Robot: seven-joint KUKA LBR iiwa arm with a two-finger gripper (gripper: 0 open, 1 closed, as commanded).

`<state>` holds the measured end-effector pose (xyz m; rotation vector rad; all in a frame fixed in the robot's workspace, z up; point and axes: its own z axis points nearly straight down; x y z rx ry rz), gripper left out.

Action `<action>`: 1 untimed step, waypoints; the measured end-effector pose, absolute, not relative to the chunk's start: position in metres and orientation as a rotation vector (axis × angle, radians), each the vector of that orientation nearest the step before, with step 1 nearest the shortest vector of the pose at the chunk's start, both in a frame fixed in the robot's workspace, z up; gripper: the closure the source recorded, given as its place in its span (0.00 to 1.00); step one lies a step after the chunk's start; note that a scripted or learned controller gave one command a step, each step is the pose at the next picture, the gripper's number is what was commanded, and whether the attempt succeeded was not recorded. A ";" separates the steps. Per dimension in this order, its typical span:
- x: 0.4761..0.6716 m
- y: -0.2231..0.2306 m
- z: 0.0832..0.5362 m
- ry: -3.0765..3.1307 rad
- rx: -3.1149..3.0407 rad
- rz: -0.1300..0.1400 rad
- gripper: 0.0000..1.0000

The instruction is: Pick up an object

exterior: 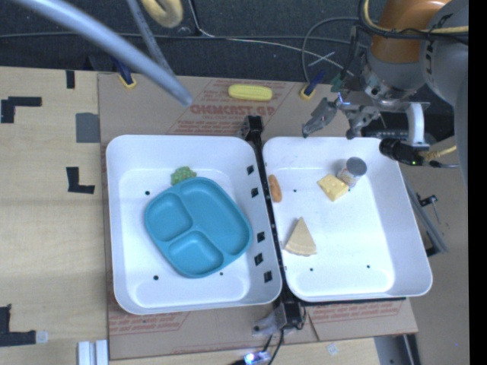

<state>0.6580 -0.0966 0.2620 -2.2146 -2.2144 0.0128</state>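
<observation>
Right bin (403, 280), upper part: small grey cylindrical object (354, 167) touching a yellow cube-like block (332, 187) at its lower left; lower down, near the bin's left side, a pale yellow wedge (300, 238); against the left wall, a small orange piece (275, 188). Above the bin's far rim, gripper (333, 120) with both fingers spread apart, nothing between them, clear of all objects in the bin. Behind it, grey arm with orange band (411, 14), entering from the right. Left bin (122, 280), touching the right bin along a shared edge with black clips: blue three-compartment plate (198, 226) lying near the centre, and a small green item (183, 176) just beside the plate's upper edge. Beyond the bins, on brown cardboard (221, 112): yellow elongated object (249, 92). Upper left, a grey tube (91, 25) crossing at a slant
</observation>
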 end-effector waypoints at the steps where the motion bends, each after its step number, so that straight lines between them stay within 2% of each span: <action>1: 0.660 -0.096 0.269 -2.223 -2.219 0.002 0.00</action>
